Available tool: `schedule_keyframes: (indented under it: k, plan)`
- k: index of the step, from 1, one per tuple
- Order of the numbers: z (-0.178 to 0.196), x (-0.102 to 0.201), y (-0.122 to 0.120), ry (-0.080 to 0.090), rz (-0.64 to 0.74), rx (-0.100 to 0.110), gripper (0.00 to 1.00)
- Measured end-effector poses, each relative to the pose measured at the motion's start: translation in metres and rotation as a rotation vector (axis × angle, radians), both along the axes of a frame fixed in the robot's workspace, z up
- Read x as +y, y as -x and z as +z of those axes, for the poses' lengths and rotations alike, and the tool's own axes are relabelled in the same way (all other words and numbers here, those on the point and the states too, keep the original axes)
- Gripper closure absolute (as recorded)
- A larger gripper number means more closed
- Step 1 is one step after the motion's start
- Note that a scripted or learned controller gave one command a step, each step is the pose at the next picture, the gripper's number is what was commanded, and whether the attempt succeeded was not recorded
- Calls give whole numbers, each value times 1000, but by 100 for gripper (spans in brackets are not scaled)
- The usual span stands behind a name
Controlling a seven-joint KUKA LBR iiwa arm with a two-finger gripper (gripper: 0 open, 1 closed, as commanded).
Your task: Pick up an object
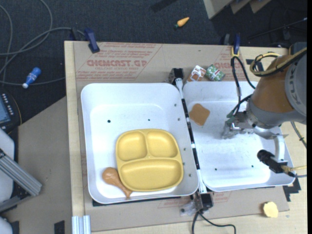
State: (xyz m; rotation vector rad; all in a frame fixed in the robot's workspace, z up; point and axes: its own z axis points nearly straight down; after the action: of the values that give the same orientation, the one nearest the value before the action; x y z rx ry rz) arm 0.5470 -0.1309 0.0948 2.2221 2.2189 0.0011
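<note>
Tool [232, 129] is low over the right bin [234, 167], about mid-bin, a bit toward the back wall. Can't tell whether it is spread or pressed together; the view from above doesn't resolve that. Arm [273, 99] comes in from the right, with the orange band just above the wrist.

Pick candidates:
- brown flat square [199, 114], lying flat on the right bin's floor near its left wall, toward the back. It sits to the left of the tool, near it but apart, not touching.
- yellow divided plate [148, 160], in the left bin [97, 111], front half, right way up, three compartments: two small at the back, one wide at the front.
- tan drumstick-shaped piece [114, 178], in the left bin at the plate's front-left corner, touching or just beside the plate rim; its thin end points toward the bin's front wall.

Outside the bins, on the tabletop [122, 62]:
- two small packets behind the right bin's back-left corner, one red-and-white [197, 73], one green [214, 73], side by side.
- yellow chunk [270, 209] past the right bin's front-right corner.
- blue clamps on the back edge, left [91, 40] and right [237, 43].

On the floor: small orange item [182, 21] behind the tabletop, blue-and-white bottle [32, 76] off to the left.
</note>
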Motion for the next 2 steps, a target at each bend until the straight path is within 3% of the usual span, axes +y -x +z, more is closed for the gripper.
schedule_keyframes:
  k: [2]
  plan:
    - [20, 0, -1, 1, -1, -3, 100]
